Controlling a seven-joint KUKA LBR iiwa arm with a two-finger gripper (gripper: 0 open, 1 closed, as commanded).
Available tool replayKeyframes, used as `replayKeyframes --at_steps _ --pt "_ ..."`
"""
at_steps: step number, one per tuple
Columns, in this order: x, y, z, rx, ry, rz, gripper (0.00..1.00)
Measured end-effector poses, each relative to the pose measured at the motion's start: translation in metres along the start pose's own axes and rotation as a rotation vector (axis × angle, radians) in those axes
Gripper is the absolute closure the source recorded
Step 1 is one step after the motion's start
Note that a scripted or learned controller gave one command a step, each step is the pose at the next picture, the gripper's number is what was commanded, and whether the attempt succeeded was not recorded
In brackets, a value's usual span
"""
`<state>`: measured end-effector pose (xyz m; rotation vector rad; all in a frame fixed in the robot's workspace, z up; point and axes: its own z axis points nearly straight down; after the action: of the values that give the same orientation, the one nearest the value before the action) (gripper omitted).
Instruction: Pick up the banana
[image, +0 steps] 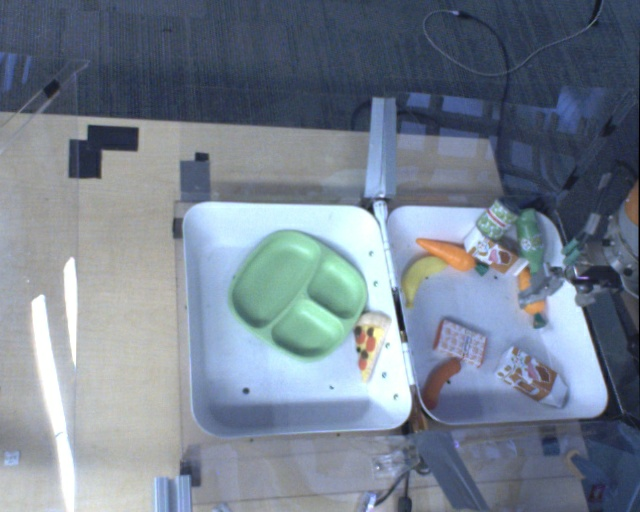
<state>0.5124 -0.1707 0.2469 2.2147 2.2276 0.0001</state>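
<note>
Now the banana (421, 277) is seen in the right bin (590, 395), by its left wall, under a carrot (446, 253). Words on the small cartons (527, 375) cannot be read. The end effector (583, 262) is seen at the right rim.

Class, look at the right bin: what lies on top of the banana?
A carrot lies across the upper end of the banana, at the left side of the right bin. The banana's covered end cannot be seen.
</note>
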Motion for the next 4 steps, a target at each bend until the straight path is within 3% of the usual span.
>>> replayKeyframes --at_steps 1,2,3,4 --pt "0.006 0.039 -0.001 -0.003 0.0 0.065 0.0" --pt "0.08 0.039 0.081 0.001 0.001 0.125 0.0" --pt "0.073 0.031 0.157 -0.007 0.001 0.175 0.0" --pt "0.085 0.099 0.16 -0.01 0.001 0.313 0.0"
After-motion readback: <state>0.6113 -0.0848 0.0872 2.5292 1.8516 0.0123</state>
